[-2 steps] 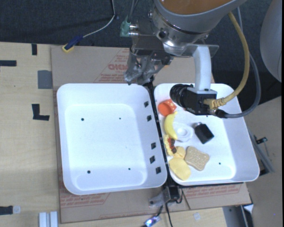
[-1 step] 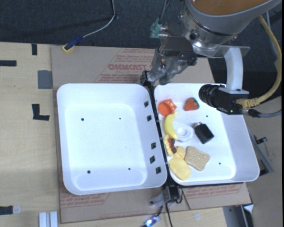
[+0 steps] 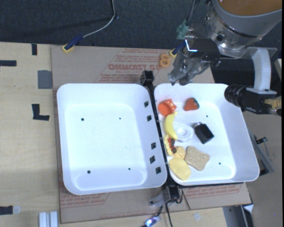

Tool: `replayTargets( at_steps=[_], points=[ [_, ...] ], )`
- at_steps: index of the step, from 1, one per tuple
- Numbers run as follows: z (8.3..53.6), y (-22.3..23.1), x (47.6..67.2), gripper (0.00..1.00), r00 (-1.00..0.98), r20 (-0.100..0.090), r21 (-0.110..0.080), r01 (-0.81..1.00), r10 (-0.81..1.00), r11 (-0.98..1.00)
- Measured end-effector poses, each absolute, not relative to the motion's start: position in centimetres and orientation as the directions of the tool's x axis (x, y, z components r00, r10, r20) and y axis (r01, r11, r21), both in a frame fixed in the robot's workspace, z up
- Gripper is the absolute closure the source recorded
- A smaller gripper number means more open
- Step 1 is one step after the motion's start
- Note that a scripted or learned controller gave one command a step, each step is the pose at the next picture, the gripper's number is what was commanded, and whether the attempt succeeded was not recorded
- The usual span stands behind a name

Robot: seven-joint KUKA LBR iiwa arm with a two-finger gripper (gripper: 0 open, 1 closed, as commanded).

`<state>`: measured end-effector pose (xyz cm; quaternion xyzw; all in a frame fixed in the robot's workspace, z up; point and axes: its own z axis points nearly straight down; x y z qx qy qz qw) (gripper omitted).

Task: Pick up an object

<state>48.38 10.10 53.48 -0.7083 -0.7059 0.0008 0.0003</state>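
Gripper [image 3: 181,78] above far rim of right bin [image 3: 236,141], jaw state unclear, nothing visibly held. Banana [image 3: 170,126], strawberry [image 3: 191,104], black block [image 3: 203,133], cracker [image 3: 196,158] crowded; risk: glancing neighbours, missed grasp.

Two white bins [image 3: 104,96] sit on brown cardboard [image 3: 128,65]; inside lie a yellow banana [image 3: 170,126], a red strawberry [image 3: 191,104], and a black block [image 3: 203,132].

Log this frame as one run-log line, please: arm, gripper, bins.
arm: above right bin's far edge | gripper: nothing seen between fingers | right bin: banana, strawberry, black block, cracker | left bin: no objects
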Motion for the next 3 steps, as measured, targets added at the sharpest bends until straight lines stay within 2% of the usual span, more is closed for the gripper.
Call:
replayTargets(
  at_steps=[2, 3],
  points=[
    [53.4, 16.9, 48.3, 1.0, -0.004, 0.001, -0.002, 1.0, 1.0, 0.004],
    [54.5, 16.8, 48.4, 1.0, -0.002, 0.0, -0.002, 1.0, 1.0, 0.002]
  ],
)
